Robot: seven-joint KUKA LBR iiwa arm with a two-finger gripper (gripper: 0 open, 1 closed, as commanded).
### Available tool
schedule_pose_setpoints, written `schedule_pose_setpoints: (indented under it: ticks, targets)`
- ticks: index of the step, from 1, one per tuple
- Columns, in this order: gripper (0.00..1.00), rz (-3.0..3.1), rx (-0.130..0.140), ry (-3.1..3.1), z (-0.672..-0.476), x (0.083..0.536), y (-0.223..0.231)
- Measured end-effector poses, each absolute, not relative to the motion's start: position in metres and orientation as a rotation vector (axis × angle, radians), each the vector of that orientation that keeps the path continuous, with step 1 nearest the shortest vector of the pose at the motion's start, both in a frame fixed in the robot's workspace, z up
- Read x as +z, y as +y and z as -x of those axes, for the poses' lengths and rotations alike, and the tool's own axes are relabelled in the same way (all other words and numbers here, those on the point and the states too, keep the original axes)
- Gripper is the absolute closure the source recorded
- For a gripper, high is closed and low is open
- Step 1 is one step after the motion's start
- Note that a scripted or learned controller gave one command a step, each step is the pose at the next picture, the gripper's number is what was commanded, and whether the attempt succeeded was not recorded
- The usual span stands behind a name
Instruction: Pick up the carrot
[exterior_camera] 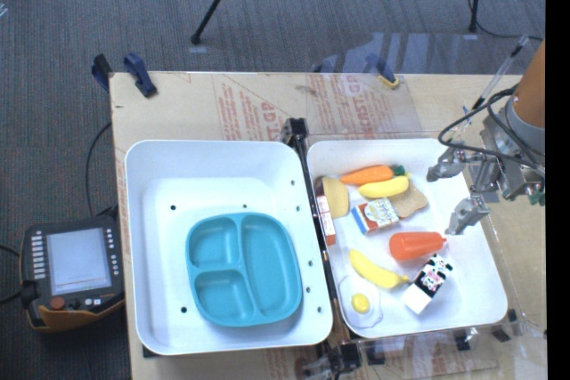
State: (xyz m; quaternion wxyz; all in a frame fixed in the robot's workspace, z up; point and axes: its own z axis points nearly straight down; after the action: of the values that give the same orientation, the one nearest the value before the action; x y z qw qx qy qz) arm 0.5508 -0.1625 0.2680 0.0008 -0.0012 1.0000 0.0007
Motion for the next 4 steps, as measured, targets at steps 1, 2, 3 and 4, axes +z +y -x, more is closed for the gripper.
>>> schedule_pose_setpoints:
  ticks: [1,2,3,4]
  targets:
    - [0.00,0.039,-0.004,3.120,-0.518,0.111,-0.182]
    - [0.00,0.188,-0.001,3.117,-0.590,0.095,-0.121]
    - [0.00,-0.056,0.004,3.136,-0.631,0.103,-0.095]
    - [0.00,-0.510,0.002,3.097,-0.638,0.088,-0.107]
